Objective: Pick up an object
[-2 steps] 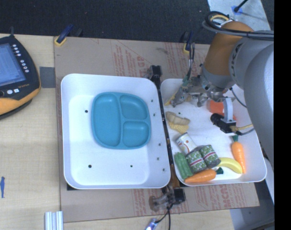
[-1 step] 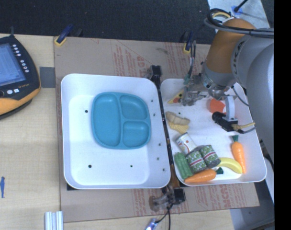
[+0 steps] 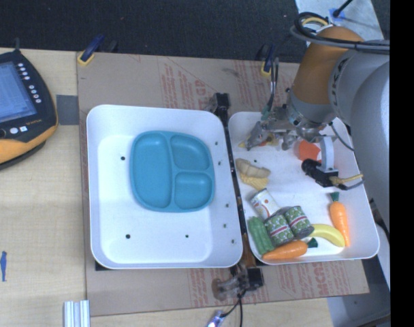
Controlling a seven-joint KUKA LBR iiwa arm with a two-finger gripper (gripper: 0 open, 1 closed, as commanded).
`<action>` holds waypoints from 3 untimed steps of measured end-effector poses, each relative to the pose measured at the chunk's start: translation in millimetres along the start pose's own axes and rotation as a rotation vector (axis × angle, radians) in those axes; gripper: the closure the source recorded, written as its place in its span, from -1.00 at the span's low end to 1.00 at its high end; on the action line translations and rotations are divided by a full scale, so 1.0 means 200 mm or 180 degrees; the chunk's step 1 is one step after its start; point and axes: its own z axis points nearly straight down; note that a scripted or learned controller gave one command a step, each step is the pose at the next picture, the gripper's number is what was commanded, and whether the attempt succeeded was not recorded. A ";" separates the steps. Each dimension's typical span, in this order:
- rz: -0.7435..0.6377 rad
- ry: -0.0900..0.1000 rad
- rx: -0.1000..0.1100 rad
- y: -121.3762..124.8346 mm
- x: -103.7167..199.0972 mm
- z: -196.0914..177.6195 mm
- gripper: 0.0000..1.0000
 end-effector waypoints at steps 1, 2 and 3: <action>-0.0006 -0.0002 0.0003 0.00 0.00 -0.05 1.00; -0.0007 -0.0002 0.0003 0.00 0.00 -0.05 -1.00; -0.0011 -0.0004 0.0003 0.00 -0.01 -0.10 1.00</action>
